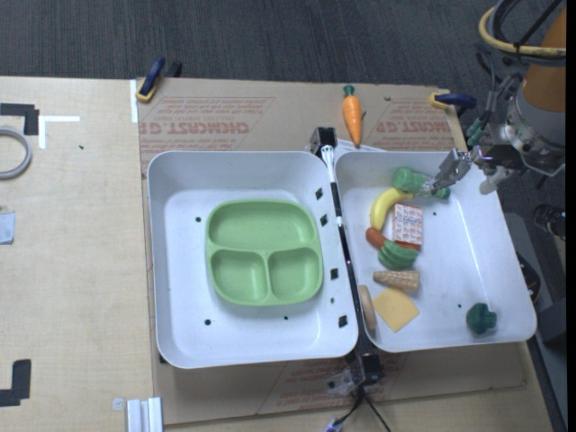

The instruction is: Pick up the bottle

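Locate the bottle (pixel 412 181) at the far edge of the right bin (pixel 504 241), just above the banana (pixel 385 207). It is green, small and lies on its side, long axis running left to right. The gripper (pixel 447 176) sits at its right end, touching or just beside it, tips slanted down toward it. You cannot tell whether the jaws are spread or pressed together. Approach leftward.
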`<state>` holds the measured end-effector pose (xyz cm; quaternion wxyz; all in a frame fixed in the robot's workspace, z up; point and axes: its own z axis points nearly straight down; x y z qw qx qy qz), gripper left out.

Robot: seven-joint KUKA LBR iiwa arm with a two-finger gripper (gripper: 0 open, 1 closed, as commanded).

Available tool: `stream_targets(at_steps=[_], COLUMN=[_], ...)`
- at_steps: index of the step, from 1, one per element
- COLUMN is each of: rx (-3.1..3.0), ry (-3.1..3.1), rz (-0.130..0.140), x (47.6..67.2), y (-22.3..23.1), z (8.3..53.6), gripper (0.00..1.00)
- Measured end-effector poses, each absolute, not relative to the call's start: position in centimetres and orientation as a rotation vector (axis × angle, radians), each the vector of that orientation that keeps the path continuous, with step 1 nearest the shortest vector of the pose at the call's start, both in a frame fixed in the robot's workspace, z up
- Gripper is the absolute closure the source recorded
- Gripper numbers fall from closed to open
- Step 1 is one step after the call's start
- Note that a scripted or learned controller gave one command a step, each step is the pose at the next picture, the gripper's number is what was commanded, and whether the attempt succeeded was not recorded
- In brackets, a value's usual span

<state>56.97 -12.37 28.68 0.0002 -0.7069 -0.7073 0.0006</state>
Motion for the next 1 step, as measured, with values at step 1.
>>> stream_targets(at_steps=[1], rx=[-2.220], ry=[-2.224], rz=[0.002], x=[57.02], y=[-12.39], z=[29.62], gripper=[1.00])
